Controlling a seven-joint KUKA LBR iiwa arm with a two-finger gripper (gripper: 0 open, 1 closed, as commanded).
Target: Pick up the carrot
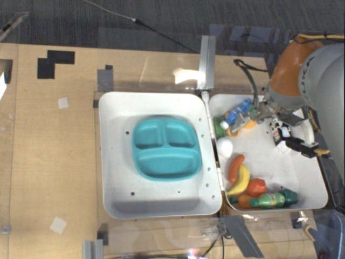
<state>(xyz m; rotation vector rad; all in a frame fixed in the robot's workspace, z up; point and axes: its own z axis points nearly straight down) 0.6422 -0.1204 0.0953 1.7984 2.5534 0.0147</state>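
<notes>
Leftward, one bin (108,144) holds one teal tray (164,147); right bin's (307,182) carrot (235,168) at seven o'clock; gripper (259,114) state unclear.

One camera sits high above my bench (48,161) and looks down at a slant, seeing both white bins (108,144) from edge to edge

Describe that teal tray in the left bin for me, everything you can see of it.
The teal tray is a rounded, smooth, plastic-looking plate with three compartments: two small ones at the far side, one wide one nearer the camera. It lies flat, right way up, about mid-floor in the left bin, slightly turned. Nothing lies in it or touches it.
</notes>
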